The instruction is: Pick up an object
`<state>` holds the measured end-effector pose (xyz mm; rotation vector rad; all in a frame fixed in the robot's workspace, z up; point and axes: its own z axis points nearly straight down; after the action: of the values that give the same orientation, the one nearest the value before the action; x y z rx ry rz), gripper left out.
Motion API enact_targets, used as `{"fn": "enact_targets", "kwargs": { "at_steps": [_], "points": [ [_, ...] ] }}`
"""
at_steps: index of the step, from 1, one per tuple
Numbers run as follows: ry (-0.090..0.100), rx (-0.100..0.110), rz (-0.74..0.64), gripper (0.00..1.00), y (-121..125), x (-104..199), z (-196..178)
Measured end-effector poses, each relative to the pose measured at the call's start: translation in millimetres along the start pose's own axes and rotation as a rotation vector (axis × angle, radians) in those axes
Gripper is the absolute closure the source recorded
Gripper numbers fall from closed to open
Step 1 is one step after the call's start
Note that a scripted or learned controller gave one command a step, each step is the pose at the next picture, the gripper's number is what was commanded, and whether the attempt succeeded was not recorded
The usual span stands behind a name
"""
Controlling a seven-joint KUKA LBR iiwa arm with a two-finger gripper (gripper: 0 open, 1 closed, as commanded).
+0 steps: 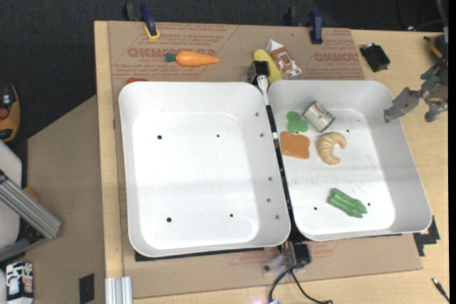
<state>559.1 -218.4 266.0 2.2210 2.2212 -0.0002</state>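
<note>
You are at the start of the pick: the gripper (412,105) sits at the right edge of the scene, just off the far right rim of the right bin (399,174), above the bench and not over any object, with nothing between its fingers. You can see two grey fingers pointing left toward the bin, but whether they stand open or closed you cannot tell from this slant. Your candidates all lie in the right bin, five of them, one of each: a green leafy piece (297,122) and a small silver can (318,115) at the far side, just beside each other; an orange slab (295,146) touching or nearly touching the green piece on its near side; a tan croissant (331,147) just right of the slab; and a green pod-like piece (347,203) alone toward the near side, well apart from the rest. The left bin (142,174) holds no object. Outside the bins, on the far cardboard, lie one carrot (192,59), one yellow banana-like piece (265,62) and one small carton (284,62). Your next move, as I judge it, is to carry the gripper left over the right bin and descend on one item; the lone green pod gives the clearest approach, since its neighbours will not crowd the fingers.
</note>
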Motion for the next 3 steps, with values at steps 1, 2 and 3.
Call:
{"fn": "enact_targets", "kwargs": {
  "at_steps": [1, 2, 3],
  "points": [
    [0.006, 0.013, -0.002, 0.0, 16.2, 12.4, 154.5],
    [0.002, 0.001, -0.01, 0.0, 80.3, 114.1, 182.0],
    [0.0, -0.003, -0.001, 1.0, 79.2, 107.5, 168.9]
  ]
}}
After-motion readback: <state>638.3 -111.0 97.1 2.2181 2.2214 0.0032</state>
